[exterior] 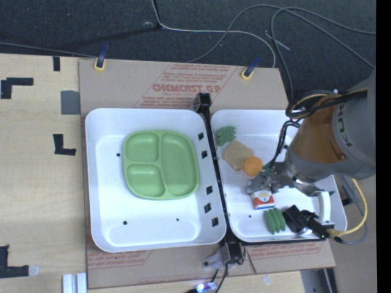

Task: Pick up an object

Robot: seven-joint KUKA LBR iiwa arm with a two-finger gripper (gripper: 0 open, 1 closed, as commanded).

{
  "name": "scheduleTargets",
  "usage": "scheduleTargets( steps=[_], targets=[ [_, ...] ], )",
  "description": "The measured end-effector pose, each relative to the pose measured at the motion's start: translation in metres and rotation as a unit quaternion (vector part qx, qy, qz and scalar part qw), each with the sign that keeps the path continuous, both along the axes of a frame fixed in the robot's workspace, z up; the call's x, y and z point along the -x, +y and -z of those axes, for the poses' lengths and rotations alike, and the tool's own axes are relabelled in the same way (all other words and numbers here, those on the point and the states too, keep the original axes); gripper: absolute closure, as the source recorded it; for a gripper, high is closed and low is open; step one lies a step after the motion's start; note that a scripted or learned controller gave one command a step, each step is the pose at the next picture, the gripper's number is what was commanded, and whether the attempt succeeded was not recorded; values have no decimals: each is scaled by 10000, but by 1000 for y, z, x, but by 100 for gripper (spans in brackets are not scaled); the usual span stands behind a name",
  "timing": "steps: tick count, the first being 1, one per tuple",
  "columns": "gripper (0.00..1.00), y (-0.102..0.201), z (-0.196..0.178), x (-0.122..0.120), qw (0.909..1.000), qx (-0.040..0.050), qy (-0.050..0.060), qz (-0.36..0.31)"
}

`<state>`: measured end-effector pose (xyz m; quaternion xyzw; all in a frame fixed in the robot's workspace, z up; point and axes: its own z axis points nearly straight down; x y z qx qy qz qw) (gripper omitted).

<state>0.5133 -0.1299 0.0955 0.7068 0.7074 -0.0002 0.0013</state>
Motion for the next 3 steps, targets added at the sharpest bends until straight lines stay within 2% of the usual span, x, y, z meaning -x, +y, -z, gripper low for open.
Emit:
scheduleTargets(
  steps=[2, 3],
  targets=[
    [100, -10, -117, 1, 10000, 0, -15, 1],
    [100, -10, -134, 0, 10000, -8, 4, -1]
  ],
)
